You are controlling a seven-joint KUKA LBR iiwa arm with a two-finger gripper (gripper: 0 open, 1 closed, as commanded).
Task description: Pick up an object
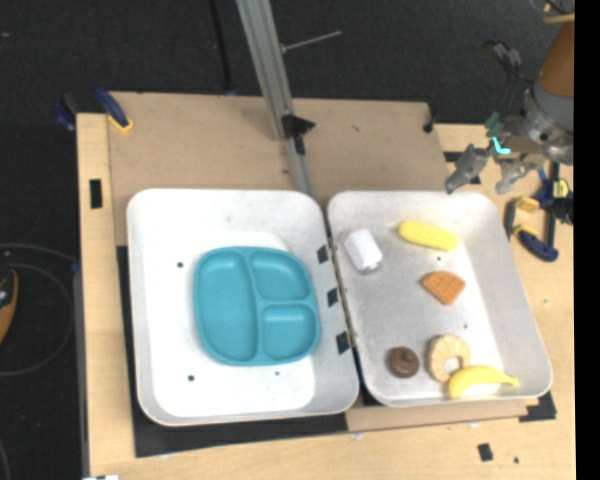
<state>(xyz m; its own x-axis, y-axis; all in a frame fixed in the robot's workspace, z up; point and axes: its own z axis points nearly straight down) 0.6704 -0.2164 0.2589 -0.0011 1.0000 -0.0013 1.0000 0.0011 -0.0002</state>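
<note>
- I see the gripper [488,168] poised over the back right corner of the right bin [500,298], just outside its rim; its two fingers are spread apart with nothing between them.
- Nearest to that corner lies the yellow corn-like piece [427,234], inside the right bin near its back wall. I judge it the likeliest target: it sits forward and to the left of the gripper in the camera view, long axis running roughly side to side.
- Further into the right bin: white cylinder [361,250] by its left wall, orange waffle piece [443,287] at centre.
- At the right bin's front edge: brown donut [403,361], tan ring [447,355], banana [480,380].
- Left of the right bin: the left bin [160,298], bearing a blue divided plate [256,304].
</note>
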